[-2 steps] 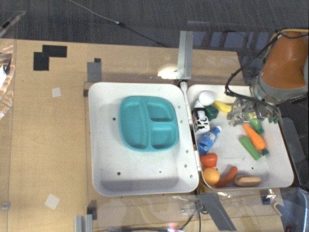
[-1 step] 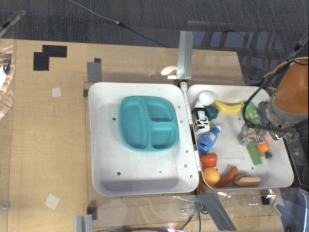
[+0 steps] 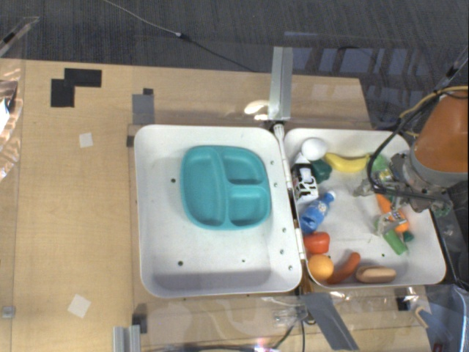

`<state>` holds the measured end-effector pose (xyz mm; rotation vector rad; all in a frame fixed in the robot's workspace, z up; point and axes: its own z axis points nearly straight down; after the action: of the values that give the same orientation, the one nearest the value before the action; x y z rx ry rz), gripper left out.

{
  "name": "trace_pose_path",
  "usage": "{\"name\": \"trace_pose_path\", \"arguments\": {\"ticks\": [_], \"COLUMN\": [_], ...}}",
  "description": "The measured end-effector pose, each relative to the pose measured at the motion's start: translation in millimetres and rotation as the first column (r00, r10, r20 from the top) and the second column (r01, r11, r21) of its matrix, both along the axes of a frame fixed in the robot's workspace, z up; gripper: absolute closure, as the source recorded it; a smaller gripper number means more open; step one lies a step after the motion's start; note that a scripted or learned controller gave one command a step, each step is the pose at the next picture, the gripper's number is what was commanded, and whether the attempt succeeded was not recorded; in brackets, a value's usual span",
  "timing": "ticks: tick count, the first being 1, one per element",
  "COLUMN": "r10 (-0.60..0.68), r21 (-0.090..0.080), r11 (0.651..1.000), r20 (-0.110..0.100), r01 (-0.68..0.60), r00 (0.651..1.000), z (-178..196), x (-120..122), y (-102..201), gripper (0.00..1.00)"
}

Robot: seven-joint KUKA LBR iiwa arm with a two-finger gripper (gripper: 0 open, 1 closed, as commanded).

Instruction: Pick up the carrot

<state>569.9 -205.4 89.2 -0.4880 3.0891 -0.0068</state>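
You will find the carrot in the right bin, toward 3 o'clock from that bin's middle. It is a small orange toy lying at a slant. One orange stretch shows at its 11 o'clock end, and another orange bit leads into a green tip at its 5 o'clock end. The middle of it is covered by the gripper, which sits right over it, under the arm's orange band.

From this angle you cannot tell whether the gripper is wide, narrow or closed on the carrot. It may be touching the toy, but the metal parts blur into it.

At 12 o'clock from the carrot a small green piece lies just beside the yellow banana, and a white ball sits at the banana's 10 o'clock. Along the bin's 9 o'clock wall you see a black-and-white item and a blue bottle, with a red tomato and an orange fruit below them. A reddish sausage and a tan bun lie along the 6 o'clock edge, well apart from the carrot.

The left bin holds a teal divided plate.
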Motion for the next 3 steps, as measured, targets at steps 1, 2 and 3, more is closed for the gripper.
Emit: {"name": "trace_pose_path", "arguments": {"ticks": [1,2,3], "r10": [-0.027,-0.122,-0.301], "r21": [-0.001,-0.001,0.004], "r11": [1.0,0.993,0.954], "r20": [0.001,0.005,-0.002], "r01": [0.027,0.122,0.301], "r00": [1.0,0.993,0.954], "z": [0.4,1.1,0.0], "x": [-31.6,-63.4,3.7], "y": [7.4,16.2,8.0], "gripper": [0.0,0.0,0.0]}}
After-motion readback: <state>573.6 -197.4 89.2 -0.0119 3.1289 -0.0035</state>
